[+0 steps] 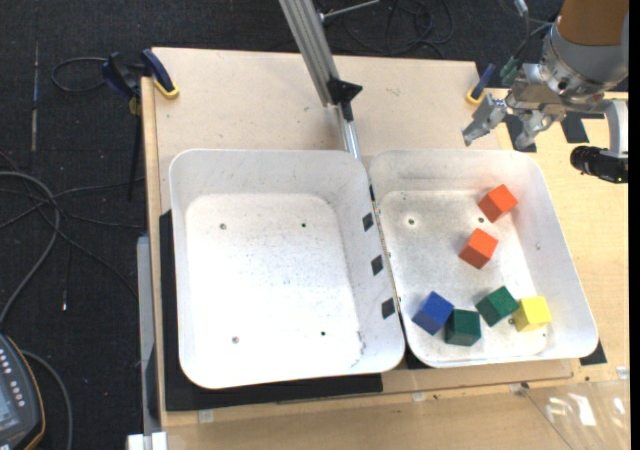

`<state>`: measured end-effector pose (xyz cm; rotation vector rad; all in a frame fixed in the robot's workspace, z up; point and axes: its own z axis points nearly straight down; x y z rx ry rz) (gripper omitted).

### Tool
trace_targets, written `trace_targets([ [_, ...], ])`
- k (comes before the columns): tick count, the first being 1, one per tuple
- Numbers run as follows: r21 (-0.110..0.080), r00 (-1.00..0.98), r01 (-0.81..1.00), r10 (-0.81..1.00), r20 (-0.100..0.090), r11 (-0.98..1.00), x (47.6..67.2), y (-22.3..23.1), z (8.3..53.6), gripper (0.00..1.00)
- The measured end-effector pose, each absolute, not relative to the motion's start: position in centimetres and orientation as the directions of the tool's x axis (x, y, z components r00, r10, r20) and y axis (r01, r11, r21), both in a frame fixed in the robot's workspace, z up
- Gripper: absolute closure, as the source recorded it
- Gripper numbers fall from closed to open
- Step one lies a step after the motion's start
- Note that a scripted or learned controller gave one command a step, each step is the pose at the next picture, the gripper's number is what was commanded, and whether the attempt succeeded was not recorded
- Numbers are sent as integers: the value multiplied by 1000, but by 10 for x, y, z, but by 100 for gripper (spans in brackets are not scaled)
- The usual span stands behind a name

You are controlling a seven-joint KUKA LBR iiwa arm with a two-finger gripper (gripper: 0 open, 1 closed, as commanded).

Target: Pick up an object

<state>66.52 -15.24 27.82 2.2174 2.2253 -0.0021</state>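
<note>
The right bin (560, 238) holds several small cubes: two orange ones (497, 203) (479, 247), a blue one (434, 312), two green ones (463, 326) (496, 305) and a yellow one (532, 313). My gripper (505, 128) hangs above the bin's far rim, up and slightly right of the upper orange cube. Its fingers are spread open with nothing between them.
The left bin (200, 188) lies beside the right one, with black clips (378, 263) along the shared rim. A slanted metal pole (305, 23) comes down to the bench behind the bins. Clamps (160, 78) (478, 88) sit at the bench's far corners.
</note>
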Motion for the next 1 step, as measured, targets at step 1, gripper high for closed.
trace_targets([
  [1, 14, -3, 1000, 1000, -5, 3, 656, -194, 127, 0],
])
